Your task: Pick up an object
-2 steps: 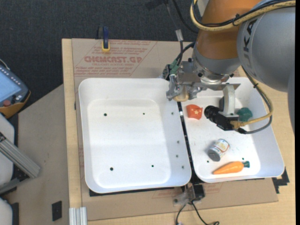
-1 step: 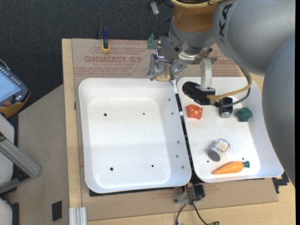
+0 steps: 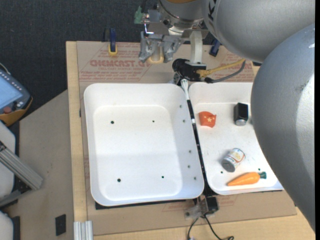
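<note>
Arm (image 3: 280,59) nearest; pincer (image 3: 156,54), state indeterminate, over brown table (image 3: 125,64). Below-right of pincer: orange carrot (image 3: 244,179), tin (image 3: 233,160), black can (image 3: 241,113).

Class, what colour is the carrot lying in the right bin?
Orange, with a small green stem end; the carrot shows clearly in the camera view.

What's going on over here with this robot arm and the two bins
The arm's gripper is up above the far edge of the left bin, over the cardboard, with something small and pale between its fingers. The right bin holds an orange-red piece, a black cylinder, a small can and a toy carrot.
</note>
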### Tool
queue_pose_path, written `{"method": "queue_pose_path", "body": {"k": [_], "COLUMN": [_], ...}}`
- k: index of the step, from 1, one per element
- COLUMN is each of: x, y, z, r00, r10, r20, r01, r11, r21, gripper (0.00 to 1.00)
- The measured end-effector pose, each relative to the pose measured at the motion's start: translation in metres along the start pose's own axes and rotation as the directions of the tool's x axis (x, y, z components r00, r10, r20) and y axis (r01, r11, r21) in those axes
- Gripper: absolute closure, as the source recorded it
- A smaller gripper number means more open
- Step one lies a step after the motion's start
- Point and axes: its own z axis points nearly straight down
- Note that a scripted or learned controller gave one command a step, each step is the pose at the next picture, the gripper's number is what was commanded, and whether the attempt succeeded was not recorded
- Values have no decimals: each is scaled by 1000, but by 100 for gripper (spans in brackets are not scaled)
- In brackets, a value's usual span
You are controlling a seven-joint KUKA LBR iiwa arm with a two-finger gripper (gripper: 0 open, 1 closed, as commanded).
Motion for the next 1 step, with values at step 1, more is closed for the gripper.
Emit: {"method": "queue_pose_path", "body": {"k": [1], "x": [9], "y": [-61], "z": [11], "r00": [1000], "r10": [2], "r20": [2], "r01": [-2], "r11": [1000], "r21": [11], "gripper": [100]}}
